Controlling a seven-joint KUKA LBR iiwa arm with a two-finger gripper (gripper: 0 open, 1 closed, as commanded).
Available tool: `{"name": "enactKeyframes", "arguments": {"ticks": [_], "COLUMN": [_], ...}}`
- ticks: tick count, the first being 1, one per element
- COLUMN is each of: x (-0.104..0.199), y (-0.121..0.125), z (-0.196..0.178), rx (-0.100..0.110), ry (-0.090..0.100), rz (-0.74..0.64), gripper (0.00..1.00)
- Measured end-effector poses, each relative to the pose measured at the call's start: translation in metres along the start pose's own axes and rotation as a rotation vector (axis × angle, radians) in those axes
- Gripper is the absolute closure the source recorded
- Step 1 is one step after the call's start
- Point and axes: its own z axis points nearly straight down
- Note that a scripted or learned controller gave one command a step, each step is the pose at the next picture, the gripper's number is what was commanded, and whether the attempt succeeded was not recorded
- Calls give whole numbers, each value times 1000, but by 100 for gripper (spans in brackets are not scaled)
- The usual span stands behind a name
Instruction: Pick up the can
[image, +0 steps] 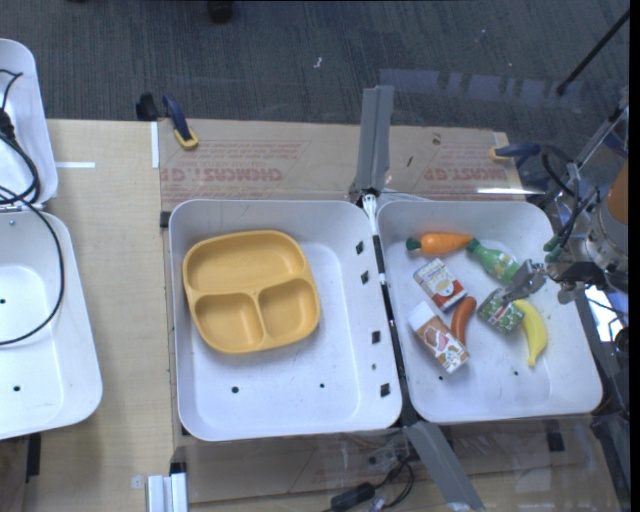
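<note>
Dark carpet | cardboard-topped bench (240, 158) | gripper (524, 287) over can (502, 311), grip unclear

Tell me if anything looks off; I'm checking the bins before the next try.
Nothing is spilled or broken. The can lies on its side in the right bin beside the banana, with the gripper right at it.

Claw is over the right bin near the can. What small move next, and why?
Probably lower the claw a little and centre it on the can before closing. The can lies tilted, hemmed by the banana and the green bottle, and I can't tell whether the claw has it, so a centred approach seems safer.
</note>
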Motion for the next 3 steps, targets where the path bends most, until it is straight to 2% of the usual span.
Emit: {"name": "enactKeyframes", "arguments": {"ticks": [1, 2, 3], "x": [-58, -57, -47], "y": [14, 35, 119], "z": [59, 163, 163], "rx": [1, -2, -2], "ry": [1, 5, 0], "rz": [42, 143, 184], "gripper": [0, 0, 0]}}
